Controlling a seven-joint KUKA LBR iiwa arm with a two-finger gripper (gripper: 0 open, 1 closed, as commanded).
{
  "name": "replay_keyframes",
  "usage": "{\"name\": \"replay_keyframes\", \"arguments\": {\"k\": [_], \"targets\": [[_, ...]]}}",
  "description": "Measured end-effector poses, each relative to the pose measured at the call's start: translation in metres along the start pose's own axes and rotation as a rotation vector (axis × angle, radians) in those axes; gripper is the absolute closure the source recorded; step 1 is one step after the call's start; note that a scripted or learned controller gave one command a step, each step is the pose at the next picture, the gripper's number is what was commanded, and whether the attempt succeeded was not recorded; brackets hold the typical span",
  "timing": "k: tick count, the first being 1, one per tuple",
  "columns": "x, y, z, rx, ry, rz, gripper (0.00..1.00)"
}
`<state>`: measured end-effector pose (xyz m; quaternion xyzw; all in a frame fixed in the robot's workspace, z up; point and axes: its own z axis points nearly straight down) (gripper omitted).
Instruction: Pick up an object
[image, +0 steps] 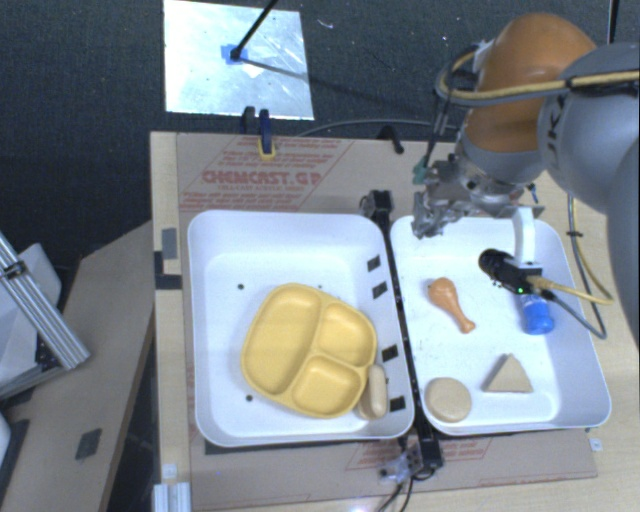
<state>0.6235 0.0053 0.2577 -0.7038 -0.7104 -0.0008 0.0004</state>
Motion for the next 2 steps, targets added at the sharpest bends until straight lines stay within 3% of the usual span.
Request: {"name": "replay_keyframes", "arguments": {"k": [1, 2], "targets": [[0.041, 0.018, 0.020, -0.001, 0.000, 0.001, 1.00], [0.102, 0.031, 0.028, -0.002, 0.001, -0.001, 1.00]]}}
